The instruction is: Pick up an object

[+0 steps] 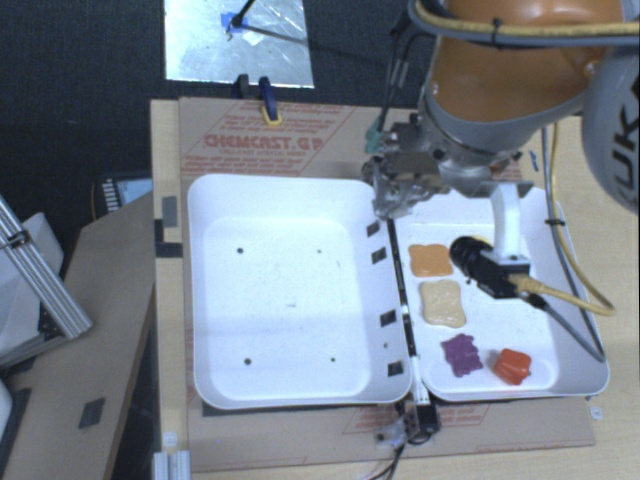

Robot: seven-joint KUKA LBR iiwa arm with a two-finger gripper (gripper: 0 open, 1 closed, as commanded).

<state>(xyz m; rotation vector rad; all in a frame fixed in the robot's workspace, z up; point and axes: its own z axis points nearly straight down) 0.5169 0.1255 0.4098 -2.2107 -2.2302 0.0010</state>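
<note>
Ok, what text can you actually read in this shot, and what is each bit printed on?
"CHEMCAST GP", red print on the brown board behind the left bin.
"UK", part of a larger word cut off by the frame, on the grey arm.
Red print on the board's front edge below the bins: too small to read.

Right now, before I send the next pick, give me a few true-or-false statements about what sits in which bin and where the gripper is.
1. The orange piece, beige piece, purple piece and red piece all lie in the right bin. True.
2. The purple piece lies in the left bin. False: it lies in the right bin.
3. The gripper is over the far end of the divide between the bins. True.
4. The red piece is the one closest to the gripper. False: the orange piece is closest.
</note>
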